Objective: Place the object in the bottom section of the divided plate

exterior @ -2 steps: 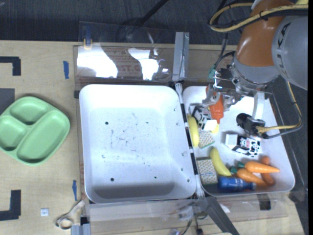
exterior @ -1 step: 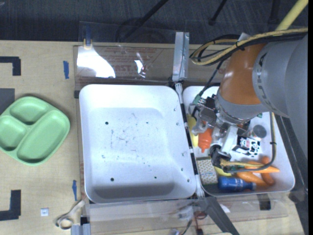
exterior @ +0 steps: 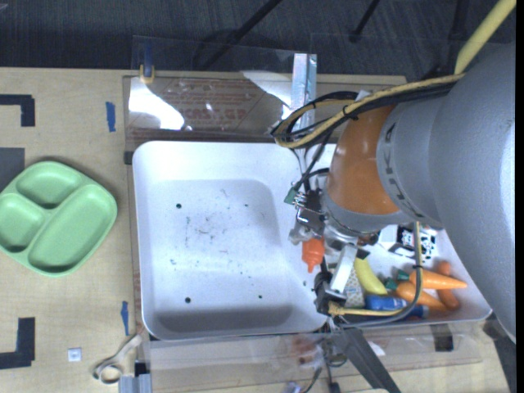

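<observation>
Arm [exterior: 442,129] over bin; banana [exterior: 370,275] lies diagonally.

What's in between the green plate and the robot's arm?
In the camera view, the left white bin lies between the green divided plate and the arm. Its floor looks bare except for small dark specks.

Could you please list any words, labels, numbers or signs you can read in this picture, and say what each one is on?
No text can be read here.
Black-and-white patterned tag beside the arm in the right bin: a printed marker, too small to make out.
Small white square on the bench near the lower left corner: too small to read.
Green divided plate: no lettering visible.
Left bin: only dark scuffs and dots, no writing.
</observation>
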